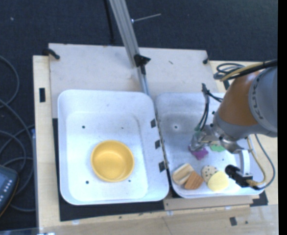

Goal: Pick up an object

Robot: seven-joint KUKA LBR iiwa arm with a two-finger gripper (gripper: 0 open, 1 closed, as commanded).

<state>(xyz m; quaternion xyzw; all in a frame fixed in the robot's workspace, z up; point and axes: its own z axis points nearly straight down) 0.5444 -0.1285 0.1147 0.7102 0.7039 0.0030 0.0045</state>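
Note:
My gripper (199, 146) is low over the middle of the right bin (175, 111), reaching in from the right under the orange-banded wrist. A small purple object (201, 154) lies right beneath its tip, touching or nearly touching it. A bit of a green object (217, 149) peeks out just to the right of the gripper, partly hidden by the wrist. Along the bin's front edge lie a pale wooden block (182, 172), a brown wedge (194, 181), a tan speckled piece (209, 171) and a yellow rounded object (218, 181).
The left bin (80, 106) holds a yellow bowl (112, 160) near its front middle. A slanted metal pole (129, 33) rises from the back wall between the two bins. Cables hang beside the wrist at the right bin's right side.

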